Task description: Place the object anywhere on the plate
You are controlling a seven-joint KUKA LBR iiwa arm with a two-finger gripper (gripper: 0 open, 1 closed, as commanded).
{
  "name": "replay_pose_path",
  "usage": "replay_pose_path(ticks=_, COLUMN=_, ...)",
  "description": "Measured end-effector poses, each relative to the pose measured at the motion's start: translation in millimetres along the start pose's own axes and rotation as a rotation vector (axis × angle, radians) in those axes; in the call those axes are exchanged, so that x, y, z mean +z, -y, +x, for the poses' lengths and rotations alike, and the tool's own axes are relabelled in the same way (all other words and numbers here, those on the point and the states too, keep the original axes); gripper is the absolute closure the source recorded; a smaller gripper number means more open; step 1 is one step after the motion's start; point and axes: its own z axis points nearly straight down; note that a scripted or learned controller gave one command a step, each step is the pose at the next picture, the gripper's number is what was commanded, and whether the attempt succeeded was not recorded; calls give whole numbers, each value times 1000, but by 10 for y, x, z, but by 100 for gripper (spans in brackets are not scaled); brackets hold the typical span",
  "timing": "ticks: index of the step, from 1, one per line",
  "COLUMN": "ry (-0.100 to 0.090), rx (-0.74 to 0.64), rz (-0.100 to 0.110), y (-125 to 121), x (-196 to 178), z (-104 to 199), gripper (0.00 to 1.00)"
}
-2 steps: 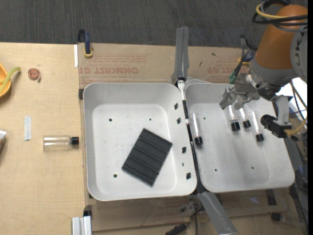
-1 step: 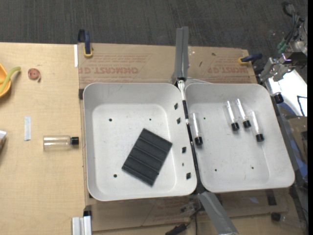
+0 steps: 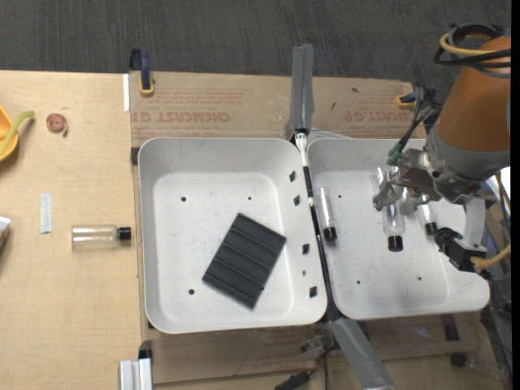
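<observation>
- Metal gripper (image 3: 396,212) hangs over the right bin (image 3: 357,295), fingers pointing down with a small clear vial (image 3: 394,232) between them; its black cap sits at the bottom, near the bin floor.
- A second clear vial (image 3: 325,214) lies along that bin's left wall, well apart from the gripper.
- The dark ribbed plate (image 3: 244,260) lies tilted in the left bin (image 3: 162,218).
- Another vial (image 3: 100,235) lies on the wooden bench (image 3: 65,315).
</observation>
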Motion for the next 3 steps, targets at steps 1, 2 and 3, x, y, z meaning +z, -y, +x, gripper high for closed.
replay_pose_path(ticks=1, ry=1, rx=-79, rz=-1, y=-713, x=241, z=886, gripper=100)
replay_pose_path(ticks=2, ry=1, rx=-110, rz=-1, y=637, x=140, z=1115, gripper=100)
replay_pose_path(ticks=3, ry=1, rx=-110, rz=-2, y=636, x=138, z=1112, gripper=0)
